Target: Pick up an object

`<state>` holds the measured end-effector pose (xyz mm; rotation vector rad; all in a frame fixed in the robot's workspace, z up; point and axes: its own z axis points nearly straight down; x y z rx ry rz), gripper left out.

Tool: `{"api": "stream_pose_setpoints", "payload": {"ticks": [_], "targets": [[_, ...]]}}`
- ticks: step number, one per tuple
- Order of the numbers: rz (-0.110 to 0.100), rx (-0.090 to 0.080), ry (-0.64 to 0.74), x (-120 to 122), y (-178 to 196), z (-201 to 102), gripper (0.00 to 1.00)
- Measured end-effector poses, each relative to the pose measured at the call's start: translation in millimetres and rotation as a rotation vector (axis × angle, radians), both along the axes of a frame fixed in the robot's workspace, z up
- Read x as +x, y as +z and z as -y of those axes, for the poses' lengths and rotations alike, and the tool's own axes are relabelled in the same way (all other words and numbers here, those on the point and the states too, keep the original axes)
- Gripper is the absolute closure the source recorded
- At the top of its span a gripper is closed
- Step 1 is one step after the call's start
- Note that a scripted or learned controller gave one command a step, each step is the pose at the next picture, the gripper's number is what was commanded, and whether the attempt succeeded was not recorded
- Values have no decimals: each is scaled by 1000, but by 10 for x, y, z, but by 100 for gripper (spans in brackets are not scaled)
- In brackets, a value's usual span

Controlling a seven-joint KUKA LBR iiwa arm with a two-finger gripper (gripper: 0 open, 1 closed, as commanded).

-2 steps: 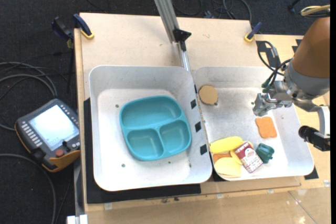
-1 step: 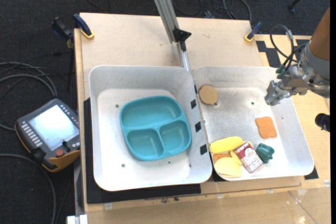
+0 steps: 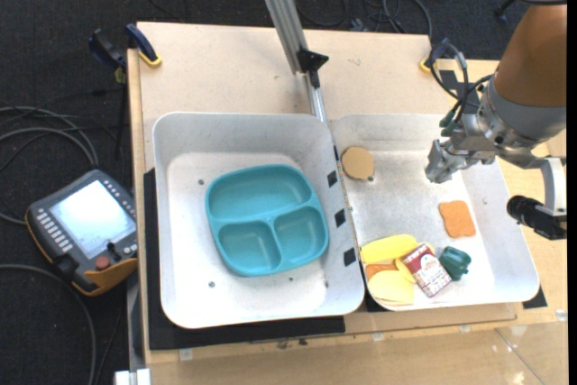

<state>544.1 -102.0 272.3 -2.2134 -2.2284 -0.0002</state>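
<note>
Well, orange flat piece (image 3: 457, 218) lies in right bin (image 3: 505, 194); jaws' state can't tell.

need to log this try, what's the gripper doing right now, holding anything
gripper: above the right bin, nothing seen between its fingers; open or closed cannot be told.

You see a blue-green tray (image 3: 267, 219) in a white bin (image 3: 180, 194), and orange (image 3: 457, 218), yellow (image 3: 389, 248) and tan (image 3: 358, 162) toys at lower right.
</note>
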Motion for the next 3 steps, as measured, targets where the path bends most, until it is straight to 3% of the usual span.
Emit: {"api": "stream_pose_setpoints", "payload": {"ticks": [1,3], "targets": [[1,0,2,70,30,-530,100],[-3,1,1,279,-331,-1569,100]]}}
